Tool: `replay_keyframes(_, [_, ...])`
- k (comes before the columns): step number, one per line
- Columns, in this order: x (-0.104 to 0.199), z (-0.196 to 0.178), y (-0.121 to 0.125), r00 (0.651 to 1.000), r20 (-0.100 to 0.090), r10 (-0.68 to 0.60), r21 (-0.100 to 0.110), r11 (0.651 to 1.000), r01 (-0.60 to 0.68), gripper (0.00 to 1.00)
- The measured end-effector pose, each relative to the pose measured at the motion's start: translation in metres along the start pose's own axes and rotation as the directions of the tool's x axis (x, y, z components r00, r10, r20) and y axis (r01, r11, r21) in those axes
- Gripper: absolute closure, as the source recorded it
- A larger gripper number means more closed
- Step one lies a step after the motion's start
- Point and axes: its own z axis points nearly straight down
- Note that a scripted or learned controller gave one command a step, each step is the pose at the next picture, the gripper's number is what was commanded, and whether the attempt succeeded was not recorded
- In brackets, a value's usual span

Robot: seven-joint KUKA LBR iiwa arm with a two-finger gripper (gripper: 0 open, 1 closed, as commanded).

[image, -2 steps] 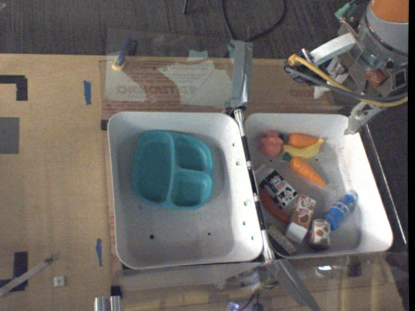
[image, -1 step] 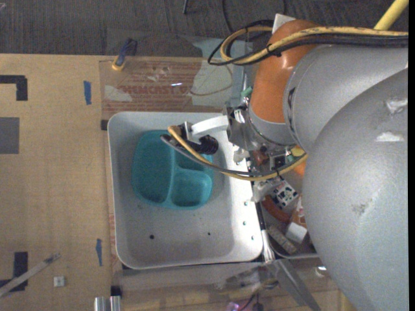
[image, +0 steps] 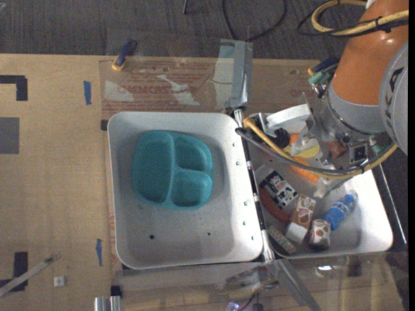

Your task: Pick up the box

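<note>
A small black, white and red box lies flat in the right bin, near that bin's left wall. A smaller red and white carton lies just below and right of it. The arm's grey wrist and gripper hang over the upper middle of the right bin, above and to the right of the box. Yellow and black cables loop around the wrist and hide the gripper's lower end. Nothing can be seen held in it.
Around the boxes in the right bin are a red and white can, a blue bottle, a yellow item and an orange object. The left bin holds a teal divided plate.
</note>
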Motion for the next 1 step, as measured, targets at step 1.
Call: replay_keyframes(1, [0.0275,-0.0770,-0.1072,1.000,-0.004,0.030,-0.001,1.000,-0.030,0.00])
